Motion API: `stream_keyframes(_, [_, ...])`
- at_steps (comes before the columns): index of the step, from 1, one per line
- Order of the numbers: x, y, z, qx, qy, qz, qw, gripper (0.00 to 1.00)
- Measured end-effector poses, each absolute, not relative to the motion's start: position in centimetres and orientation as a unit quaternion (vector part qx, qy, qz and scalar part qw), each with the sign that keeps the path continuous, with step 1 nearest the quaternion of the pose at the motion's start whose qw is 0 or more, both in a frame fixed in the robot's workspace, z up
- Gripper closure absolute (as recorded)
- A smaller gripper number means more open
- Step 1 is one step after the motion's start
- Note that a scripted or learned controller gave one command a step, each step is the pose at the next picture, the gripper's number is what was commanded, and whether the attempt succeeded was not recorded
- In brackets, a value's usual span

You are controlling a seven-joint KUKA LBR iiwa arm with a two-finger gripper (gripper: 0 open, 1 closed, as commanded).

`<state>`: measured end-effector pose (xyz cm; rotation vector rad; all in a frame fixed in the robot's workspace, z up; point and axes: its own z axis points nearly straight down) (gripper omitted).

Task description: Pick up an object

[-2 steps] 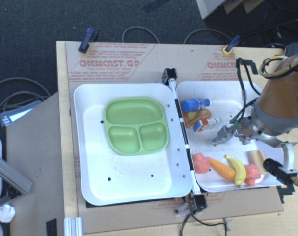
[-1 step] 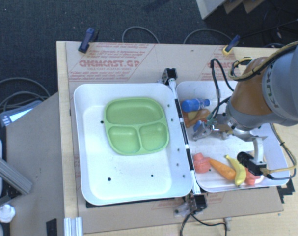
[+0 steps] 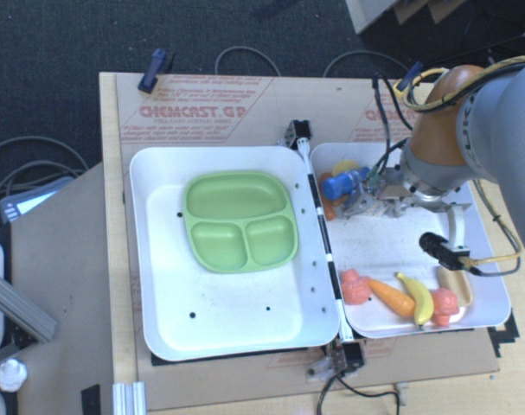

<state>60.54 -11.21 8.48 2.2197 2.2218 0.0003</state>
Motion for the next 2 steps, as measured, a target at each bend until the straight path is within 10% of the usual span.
stream_keyframes(2, [66.7, -9.8, 14.1, 0.706, 0.708, -0.0004, 0.000, 0.00])
